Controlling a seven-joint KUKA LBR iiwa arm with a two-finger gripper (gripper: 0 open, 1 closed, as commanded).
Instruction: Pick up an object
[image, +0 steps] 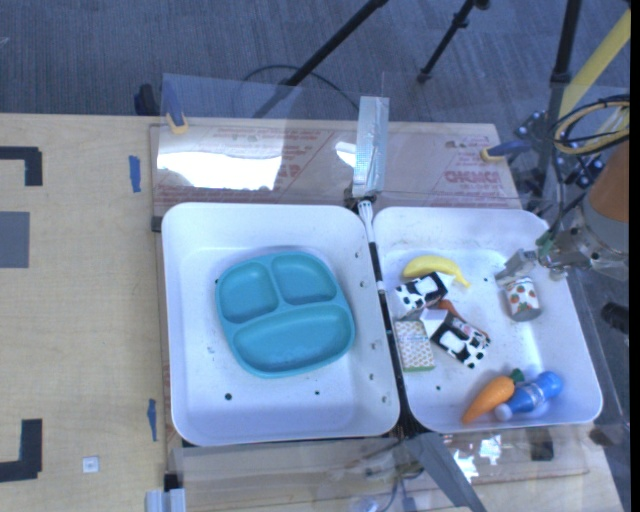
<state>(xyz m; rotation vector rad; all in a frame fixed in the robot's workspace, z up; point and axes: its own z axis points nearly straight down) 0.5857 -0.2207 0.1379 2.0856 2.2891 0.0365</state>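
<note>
Gripper hovered just above the speckled egg, apparently lining up a pick; open or closed, couldn't tell.

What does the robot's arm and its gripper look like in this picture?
At the right edge, part of the arm shows an orange-brown rounded section. The gripper below it is grey metal with thin fingers. Yellow and black cables loop above it.

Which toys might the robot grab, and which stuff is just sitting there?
For the job:
- gripper, above the right bin
- small round spotted toy just under it
- banana
- two black-and-white toys
- carrot
- blue toy
- patterned card

Just lying about:
- blue divided plate
- left bin
</note>
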